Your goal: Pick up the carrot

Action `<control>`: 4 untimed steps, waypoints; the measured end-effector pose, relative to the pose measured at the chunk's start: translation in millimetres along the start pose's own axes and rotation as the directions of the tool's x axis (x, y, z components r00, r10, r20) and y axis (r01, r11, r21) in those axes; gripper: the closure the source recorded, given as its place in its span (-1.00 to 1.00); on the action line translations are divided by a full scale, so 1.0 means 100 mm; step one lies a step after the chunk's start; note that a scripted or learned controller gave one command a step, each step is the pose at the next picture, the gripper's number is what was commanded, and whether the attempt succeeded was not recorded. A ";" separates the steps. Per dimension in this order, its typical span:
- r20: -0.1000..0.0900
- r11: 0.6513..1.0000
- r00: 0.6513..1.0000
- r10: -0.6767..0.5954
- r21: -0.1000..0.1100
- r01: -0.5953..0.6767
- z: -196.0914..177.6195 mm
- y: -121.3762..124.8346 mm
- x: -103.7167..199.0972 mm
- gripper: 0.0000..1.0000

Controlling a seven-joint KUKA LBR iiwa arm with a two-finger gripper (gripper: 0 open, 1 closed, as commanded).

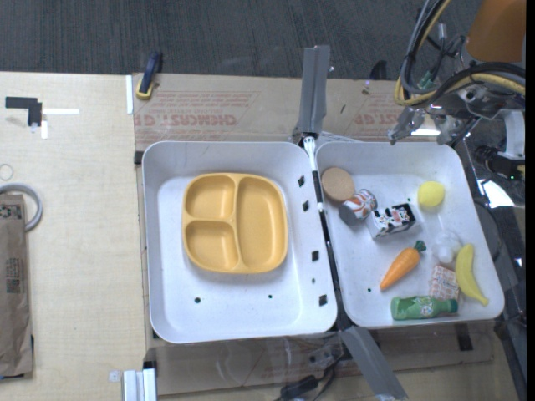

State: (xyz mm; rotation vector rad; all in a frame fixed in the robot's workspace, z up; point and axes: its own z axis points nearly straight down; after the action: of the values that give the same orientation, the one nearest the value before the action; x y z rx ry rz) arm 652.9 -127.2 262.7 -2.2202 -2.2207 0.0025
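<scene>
Camera view has the carrot (400, 267) lying slantwise in the right bin (368, 299), between the milk carton (393, 219) and green packet (424, 307) — untouched. Reach not begun: the arm (468, 98) must descend over it — whether its fingers are released, I cannot tell.

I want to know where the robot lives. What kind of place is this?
Probably a robot lab or test bench, not a kitchen. Two white bins sit side by side on a cardboard-covered bench, one holding toy food like a carrot and banana, and cables hang from the arm.
</scene>
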 end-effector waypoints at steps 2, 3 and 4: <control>0.000 0.970 0.970 -0.245 -0.001 0.245 1.70 -1.33 -0.11 -1.00; -0.021 0.902 0.902 -0.431 -0.007 0.431 1.58 -1.61 -0.64 -1.00; 0.001 0.686 0.686 -0.728 -0.002 0.728 1.72 -1.75 -0.11 -1.00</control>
State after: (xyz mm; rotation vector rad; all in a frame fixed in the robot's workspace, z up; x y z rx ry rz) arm 477.7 -138.5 91.3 -1.1584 -2.9197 -0.0006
